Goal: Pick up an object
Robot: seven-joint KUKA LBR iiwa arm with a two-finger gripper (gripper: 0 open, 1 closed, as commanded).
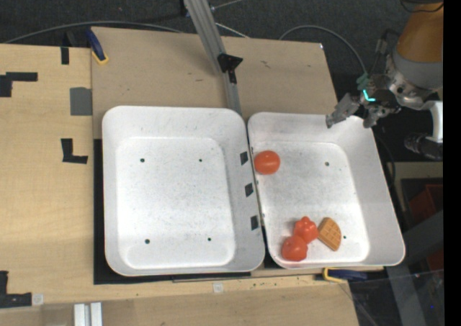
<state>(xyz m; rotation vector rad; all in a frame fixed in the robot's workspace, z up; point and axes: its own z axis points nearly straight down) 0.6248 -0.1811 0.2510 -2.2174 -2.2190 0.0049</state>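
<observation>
From the overhead camera I see the surface (180, 65) carrying two white bins side by side. The left bin (115, 173) and the right bin (360, 173) meet along a shared edge near the middle of the view, with small dark clips spaced along that seam.

In the right bin I count four small items. A round orange-red ball (267, 163) lies close to the bin's left wall, toward the far half. Three more sit bunched at the near end: a red pepper-like piece (305, 229), a second red lump (293, 249) touching it on its near left side, and a tan waffle-patterned biscuit (330, 234) just right of the pepper, tilted.

My arm (421, 44) comes in from the right, its orange band showing at the top right corner, grey wrist below it. The gripper (358, 110) hangs over the far right corner of the right bin, about at the rim, well apart from all four items. I can see a small teal light on the wrist housing. The fingers are dark and seen at a slant against the dark background; I cannot tell whether they are spread or pressed together. Nothing shows between them.

A grey metal bar (205, 19) slants down from the far edge toward the seam between the bins, ending in a black bracket. Black tape marks (70, 150) dot the left part of the surface, and a blue-handled clamp (96, 45) sits at its far left.
</observation>
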